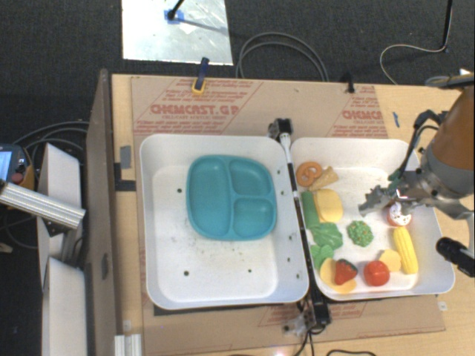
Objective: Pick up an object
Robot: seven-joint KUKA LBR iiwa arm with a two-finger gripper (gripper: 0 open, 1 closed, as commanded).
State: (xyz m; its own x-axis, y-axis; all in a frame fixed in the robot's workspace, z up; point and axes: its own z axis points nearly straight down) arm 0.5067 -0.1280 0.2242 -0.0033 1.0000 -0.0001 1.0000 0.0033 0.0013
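— Why parked over the right bin (427, 269)?
— Probably because all the loose pieces lie there. End effector (380, 196) hanging low above the bare middle, reached in from the right, near the small round red-and-white piece (399, 215) and the corn cob (405, 248).
— Wide or narrow?
— Cannot tell; too dark and small to read. Nothing seen gripped.
— Contents on that side?
— Pretzel (309, 173) at the top left, yellow block (329, 205) below it, green leafy piece (322, 239) along the divider, broccoli (360, 233) in the middle, strawberry (344, 271) and tomato (376, 274) at the front edge, touching a yellow piece each.
— And the left bin (167, 273)?
— Just a teal divided plate (230, 197), flat, compartments bare.
— Best candidate for picking?
— Likely the red-and-white piece or the broccoli: closest, standing apart from neighbours. Front cluster looks crowded, so riskier.
— Bench (245, 106)?
— Brown board under both bins.
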